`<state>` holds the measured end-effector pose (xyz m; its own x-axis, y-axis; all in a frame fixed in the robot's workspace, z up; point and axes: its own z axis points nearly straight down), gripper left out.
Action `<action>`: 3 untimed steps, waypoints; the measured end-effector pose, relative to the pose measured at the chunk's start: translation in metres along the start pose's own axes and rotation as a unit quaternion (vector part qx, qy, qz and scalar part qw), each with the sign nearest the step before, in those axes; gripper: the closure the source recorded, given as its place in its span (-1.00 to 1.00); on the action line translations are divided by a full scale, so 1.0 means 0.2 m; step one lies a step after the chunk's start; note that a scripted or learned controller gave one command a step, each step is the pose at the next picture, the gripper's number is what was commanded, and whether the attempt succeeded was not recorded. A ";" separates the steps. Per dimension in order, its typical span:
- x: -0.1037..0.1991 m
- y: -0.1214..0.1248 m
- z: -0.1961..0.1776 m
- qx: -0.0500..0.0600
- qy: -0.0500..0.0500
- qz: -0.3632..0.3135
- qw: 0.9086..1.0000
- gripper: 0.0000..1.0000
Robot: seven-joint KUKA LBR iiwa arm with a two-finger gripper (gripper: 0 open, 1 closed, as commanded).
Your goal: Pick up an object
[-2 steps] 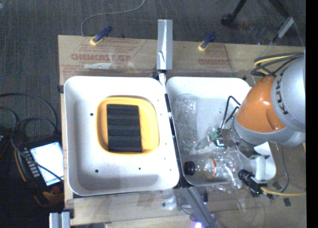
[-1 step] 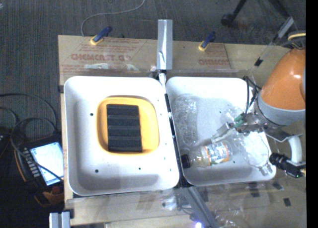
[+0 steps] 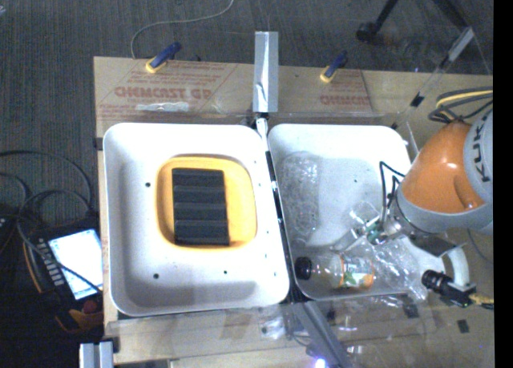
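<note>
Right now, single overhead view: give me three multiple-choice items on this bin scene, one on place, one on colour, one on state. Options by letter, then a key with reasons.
1. Where does the yellow tray with the black ridged insert sit?
A. In the left bin
B. In the right bin
C. On the floor

2. What colour is the cap of the clear plastic bottle?
A. White
B. Black
C. Orange

3. How is the clear plastic bottle posed?
A. Standing upright
B. Lying on its side
C. Hanging from the arm

Key:
1 A: the yellow tray rests in the middle of the left bin.
2 B: the bottle has a dark black cap at its left end.
3 B: it lies lengthwise along the near wall of the right bin, cap toward the divider, beside crumpled clear plastic, with the arm above its right end.
</note>
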<state>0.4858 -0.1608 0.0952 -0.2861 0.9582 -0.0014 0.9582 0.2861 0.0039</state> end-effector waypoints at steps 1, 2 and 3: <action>-0.29 0.22 0.02 -0.004 -0.001 0.083 0.997 -1.00; -0.28 0.23 -0.03 -0.005 -0.001 0.083 0.997 1.00; -0.05 0.38 -0.36 0.003 0.000 0.090 0.996 1.00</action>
